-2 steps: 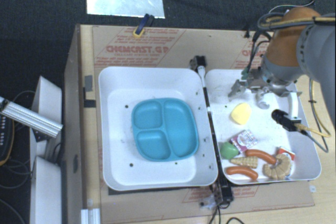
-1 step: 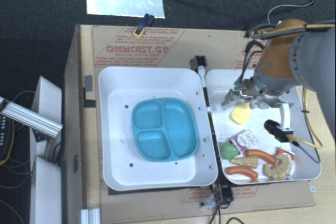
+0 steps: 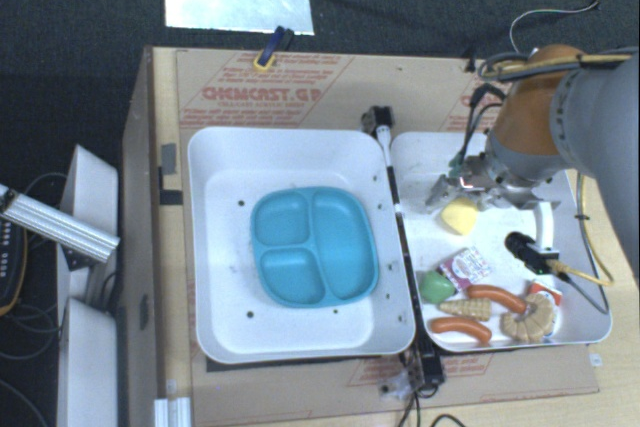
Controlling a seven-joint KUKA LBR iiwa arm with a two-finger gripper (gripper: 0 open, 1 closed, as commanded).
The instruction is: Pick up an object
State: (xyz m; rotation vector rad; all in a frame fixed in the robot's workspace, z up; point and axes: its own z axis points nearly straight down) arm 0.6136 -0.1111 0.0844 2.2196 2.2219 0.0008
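Note:
My gripper (image 3: 462, 189) hangs low over the upper part of the right bin (image 3: 418, 163), on the grey arm with the orange band. A pale yellow lump (image 3: 460, 216) lies right beneath it, touching or nearly touching its tip. Whether it is gripped I cannot tell. Lower in the same bin lie a green round piece (image 3: 435, 288), a pink and white packet (image 3: 467, 265), two orange sausages (image 3: 495, 297) (image 3: 461, 328) and tan bread-like pieces (image 3: 531, 319).
The left bin (image 3: 228, 157) holds a blue divided plate (image 3: 313, 246). A black divider rail (image 3: 393, 205) runs between the bins. Cardboard lies under both bins, and cables hang near the wrist at the upper right.

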